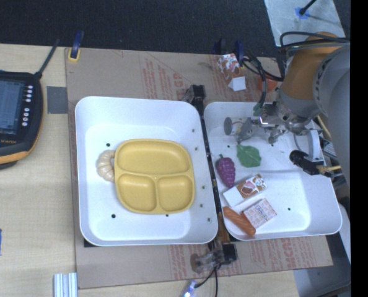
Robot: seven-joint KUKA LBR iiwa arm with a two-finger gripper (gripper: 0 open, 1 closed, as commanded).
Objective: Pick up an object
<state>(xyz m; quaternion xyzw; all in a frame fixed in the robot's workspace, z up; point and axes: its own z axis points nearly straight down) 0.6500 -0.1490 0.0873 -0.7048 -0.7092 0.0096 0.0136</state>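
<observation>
The brown cardboard sheet (140, 79) under the bins has red printed words along its edges, too small to read. The little food packets (259, 213) have printing too, also too blurry.

Both white bins (85, 166) are looking like smooth, faintly glossy plastic. The yellow divided tray (154, 175) is showing a matt plastic finish. Brown cardboard (140, 73) is lying flat and dull under the bins, on a pale wood-grain desk (23, 228). The arm (308, 73) is gleaming, grey metal with an orange band.
</observation>
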